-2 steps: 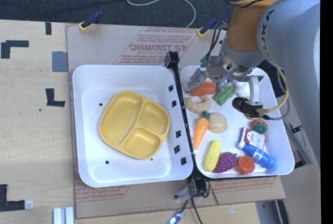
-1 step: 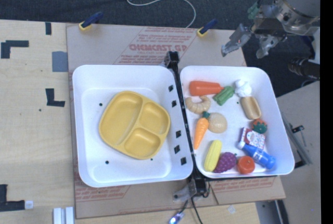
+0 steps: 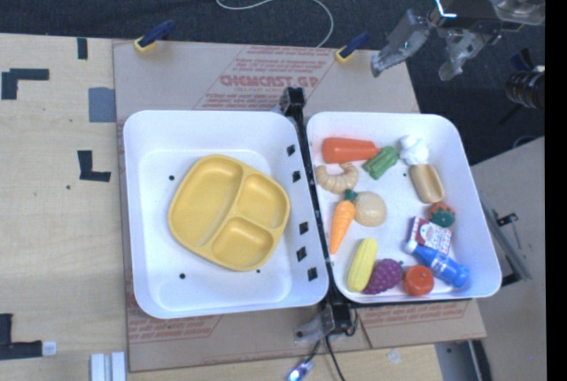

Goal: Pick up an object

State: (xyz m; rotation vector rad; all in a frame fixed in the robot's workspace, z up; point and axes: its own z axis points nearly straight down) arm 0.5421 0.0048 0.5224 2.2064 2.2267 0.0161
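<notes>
My gripper (image 3: 425, 51) hangs high above the back edge of the right bin (image 3: 461, 144), open, with its two fingers spread and nothing between them. Below it the right bin holds several toy foods: a large carrot (image 3: 348, 149), a green pepper (image 3: 382, 162), a small white piece (image 3: 413, 148), a bread roll (image 3: 427, 182), a small carrot (image 3: 340, 223), a beige egg-like piece (image 3: 369, 209), a corn cob (image 3: 361, 264), purple grapes (image 3: 384, 276), a carton (image 3: 429, 237), a blue bottle (image 3: 446, 268) and a tomato (image 3: 418, 281).
The left bin (image 3: 142, 193) holds a yellow divided plate (image 3: 229, 213). Both bins rest on a cardboard sheet (image 3: 257, 78) held by clamps at its back corners. A cable (image 3: 266, 3) loops over the dark floor behind.
</notes>
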